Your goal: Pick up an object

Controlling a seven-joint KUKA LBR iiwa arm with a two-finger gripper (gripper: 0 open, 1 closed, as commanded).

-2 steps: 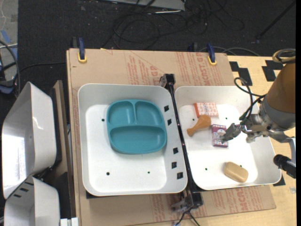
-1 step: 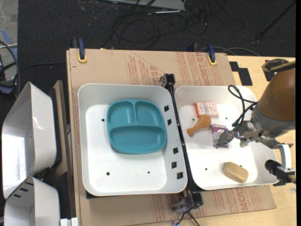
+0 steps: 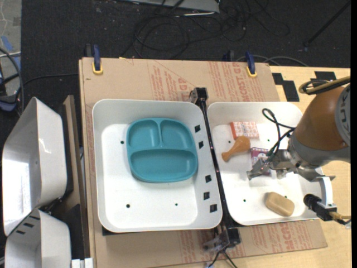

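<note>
End effector (image 3: 257,171) sits low in the right bin (image 3: 290,219), tips splayed wide with nothing between them — placed to close on the small purple item (image 3: 258,152) just beside it. Tan block (image 3: 279,204), orange piece (image 3: 236,148) nearby; teal tray (image 3: 162,150) in left bin (image 3: 106,166).

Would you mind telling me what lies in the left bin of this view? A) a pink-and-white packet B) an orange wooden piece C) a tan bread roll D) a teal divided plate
D: the teal divided plate lies alone in the left bin, while the roll, packet and orange piece are all in the right bin.
</note>
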